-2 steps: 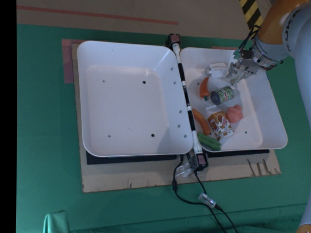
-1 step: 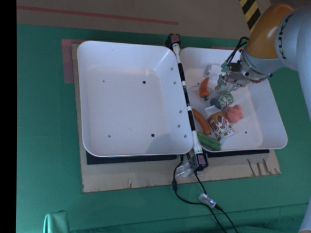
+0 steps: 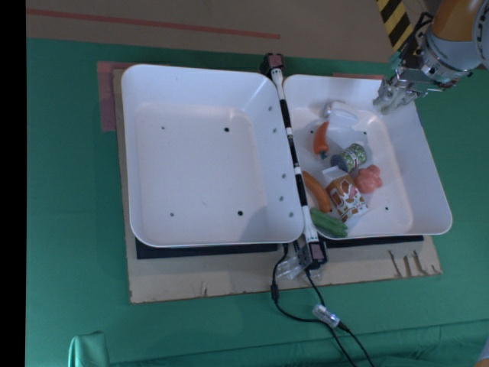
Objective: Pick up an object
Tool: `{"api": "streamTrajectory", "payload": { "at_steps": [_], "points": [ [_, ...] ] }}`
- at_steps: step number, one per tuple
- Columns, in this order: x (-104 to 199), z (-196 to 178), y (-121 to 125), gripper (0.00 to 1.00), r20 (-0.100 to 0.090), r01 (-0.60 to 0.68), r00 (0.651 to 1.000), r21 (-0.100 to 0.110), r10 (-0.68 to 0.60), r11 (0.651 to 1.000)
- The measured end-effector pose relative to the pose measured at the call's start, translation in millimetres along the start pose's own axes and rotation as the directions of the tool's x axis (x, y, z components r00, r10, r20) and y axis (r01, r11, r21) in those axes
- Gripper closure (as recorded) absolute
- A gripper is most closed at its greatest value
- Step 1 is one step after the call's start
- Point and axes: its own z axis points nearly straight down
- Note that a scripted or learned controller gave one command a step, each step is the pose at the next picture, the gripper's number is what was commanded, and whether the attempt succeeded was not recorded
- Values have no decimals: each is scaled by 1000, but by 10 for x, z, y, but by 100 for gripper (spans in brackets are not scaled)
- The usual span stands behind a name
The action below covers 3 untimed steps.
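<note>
The right bin (image 3: 416,159) holds several small objects: a clear plastic piece (image 3: 341,118), a red-orange pepper (image 3: 322,138), a green patterned can (image 3: 353,157), a pink-red lump (image 3: 370,178), an orange carrot (image 3: 316,191), an orange-and-white patterned carton (image 3: 347,198) and a green pod (image 3: 328,223). My gripper (image 3: 390,102) hangs over the bin's far right corner, above and to the right of the clear piece. Its fingers point down, slightly apart, with nothing between them.
The left bin (image 3: 199,151) sits beside the right one, with a black-and-white strip (image 3: 289,132) along the divide. Both rest on cardboard (image 3: 229,285) over green cloth. Cables (image 3: 321,312) trail from the front. Yellow-black hazard tape (image 3: 390,6) lies at the back.
</note>
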Motion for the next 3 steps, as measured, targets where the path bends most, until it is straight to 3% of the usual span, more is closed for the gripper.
{"api": "streamTrajectory", "payload": {
  "at_steps": [1,2,3],
  "points": [
    [18,-763,570,100,0,4,1000,0,-4,1000],
    [9,-1035,466,100,2,1,1000,-2,-1,1000],
    [14,-1159,569,100,2,2,1000,-2,-2,1000]
  ]
}}
